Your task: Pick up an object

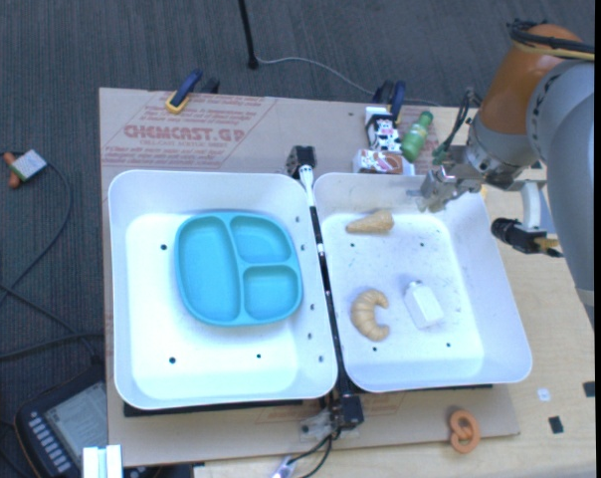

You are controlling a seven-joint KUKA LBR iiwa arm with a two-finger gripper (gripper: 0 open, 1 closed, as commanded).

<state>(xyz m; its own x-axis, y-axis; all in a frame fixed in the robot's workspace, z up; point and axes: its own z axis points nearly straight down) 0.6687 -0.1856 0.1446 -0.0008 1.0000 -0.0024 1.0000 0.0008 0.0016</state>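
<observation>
Pincer (435,195), finger state we cannot tell, hangs over right bin's (500,297) far rim, near bread roll (371,223); we note croissant (370,313) and white block (423,304) nearer us.

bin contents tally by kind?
Blue divided tray (left bin): 1
Pastries, right bin: 2, a croissant and a roll
White block (right bin): 1
Total: 4
</observation>
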